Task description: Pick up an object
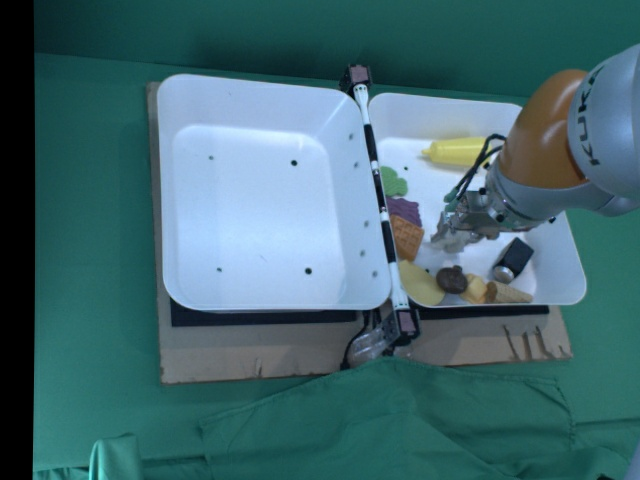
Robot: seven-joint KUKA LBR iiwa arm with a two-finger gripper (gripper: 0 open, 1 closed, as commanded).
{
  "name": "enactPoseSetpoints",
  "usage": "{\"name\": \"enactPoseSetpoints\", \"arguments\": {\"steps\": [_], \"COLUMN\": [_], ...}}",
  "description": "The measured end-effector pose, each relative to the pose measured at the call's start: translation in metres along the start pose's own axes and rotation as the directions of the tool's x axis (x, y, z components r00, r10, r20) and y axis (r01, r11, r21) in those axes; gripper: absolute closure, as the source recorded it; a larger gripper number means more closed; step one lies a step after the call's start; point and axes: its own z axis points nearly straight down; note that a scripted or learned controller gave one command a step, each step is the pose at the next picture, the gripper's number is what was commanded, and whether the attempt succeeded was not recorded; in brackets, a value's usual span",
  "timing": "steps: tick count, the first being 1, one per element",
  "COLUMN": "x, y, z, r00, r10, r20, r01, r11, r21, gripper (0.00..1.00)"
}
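My gripper (447, 236) hangs over the middle of the right bin (560, 278), just right of an orange waffle-like piece (406, 236) and a purple piece (404, 209). A yellow bottle-shaped toy (456, 151) lies at the bin's back. Along the front lie a pale yellow piece (420, 284), a dark brown lump (452, 279), small tan pieces (495, 291) and a black and silver block (512, 259). A green piece (392, 181) sits near the divider. Nothing shows between the gripper's tips.
The left bin (190, 268) stands beside the right one, joined by a black and white bar (378, 196). Both rest on a cardboard sheet (250, 360) over green cloth. A fold of green cloth (400, 418) lies in front.
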Motion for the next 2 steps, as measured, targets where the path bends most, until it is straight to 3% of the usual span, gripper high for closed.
{"name": "enactPoseSetpoints", "arguments": {"steps": [1, 2], "x": [-0.06, -0.026], "y": [0.036, 0.036], "z": [-0.076, -0.099], "r00": [1.0, 1.0], "r10": [0.0, -0.005], "r20": [0.001, 0.0], "r01": [0.0, 0.005], "r11": [1.0, 1.0], "r21": [0.006, 0.002], "gripper": [1.0, 1.0]}}
